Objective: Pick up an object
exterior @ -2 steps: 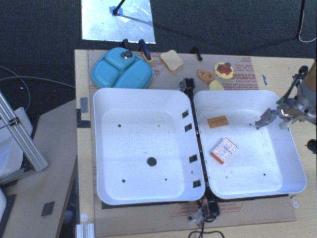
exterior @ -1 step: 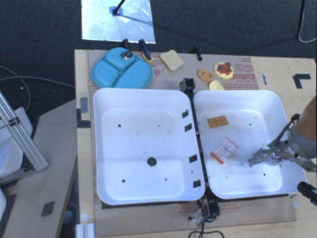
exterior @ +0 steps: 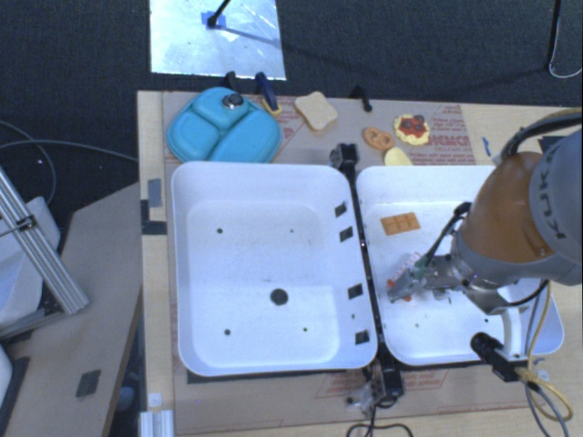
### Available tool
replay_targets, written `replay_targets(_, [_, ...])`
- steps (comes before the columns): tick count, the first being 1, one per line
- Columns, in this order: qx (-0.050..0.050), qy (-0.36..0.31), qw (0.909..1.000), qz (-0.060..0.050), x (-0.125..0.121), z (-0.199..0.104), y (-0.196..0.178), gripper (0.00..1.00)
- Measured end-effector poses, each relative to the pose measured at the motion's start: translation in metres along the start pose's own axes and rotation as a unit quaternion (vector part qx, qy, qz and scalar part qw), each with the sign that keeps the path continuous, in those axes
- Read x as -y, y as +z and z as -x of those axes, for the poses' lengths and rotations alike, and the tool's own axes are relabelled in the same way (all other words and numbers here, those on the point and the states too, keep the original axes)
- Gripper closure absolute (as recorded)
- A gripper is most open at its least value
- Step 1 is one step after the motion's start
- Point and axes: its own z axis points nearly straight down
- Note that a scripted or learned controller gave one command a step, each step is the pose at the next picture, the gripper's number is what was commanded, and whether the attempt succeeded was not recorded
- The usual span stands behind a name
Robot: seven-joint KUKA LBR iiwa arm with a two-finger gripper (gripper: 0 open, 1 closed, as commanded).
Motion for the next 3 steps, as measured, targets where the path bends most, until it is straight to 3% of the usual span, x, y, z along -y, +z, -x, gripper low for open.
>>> replay_targets(1, [0.001, 0.004, 1.0000, 0.004, -0.087, 0.055, 0.038, 0.00])
replay_targets(2, [0.003, 0.007, 0.9999, 0.008, -0.135, 0.131, 0.034, 0.00])
replay_targets(3, [0.003, 0.003, 1.0000, 0.005, -0.184, 0.099, 0.038, 0.00])
